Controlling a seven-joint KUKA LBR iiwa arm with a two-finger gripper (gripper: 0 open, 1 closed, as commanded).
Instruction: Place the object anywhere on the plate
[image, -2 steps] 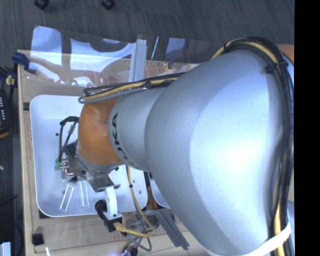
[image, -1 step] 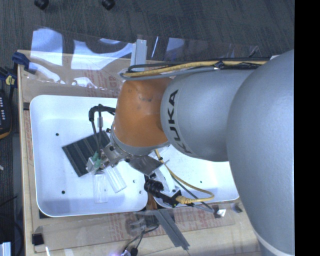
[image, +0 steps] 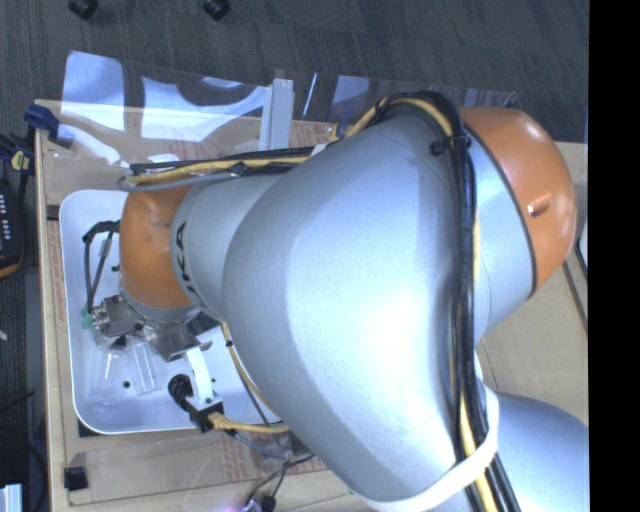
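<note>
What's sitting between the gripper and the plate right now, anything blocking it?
Cannot tell. The arm covers most of the bench, and neither a plate nor an object can be made out. The gripper hangs over the left bin, whose visible white floor carries no obstacle around it.

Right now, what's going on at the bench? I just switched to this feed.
The grey arm reaches in from the right and blocks most of the bench. Its gripper hangs low inside the left white bin, near the bin floor. I can't see any object between its fingers, and no plate or object is visible from here, so I can't tell how far the placing has got.
</note>
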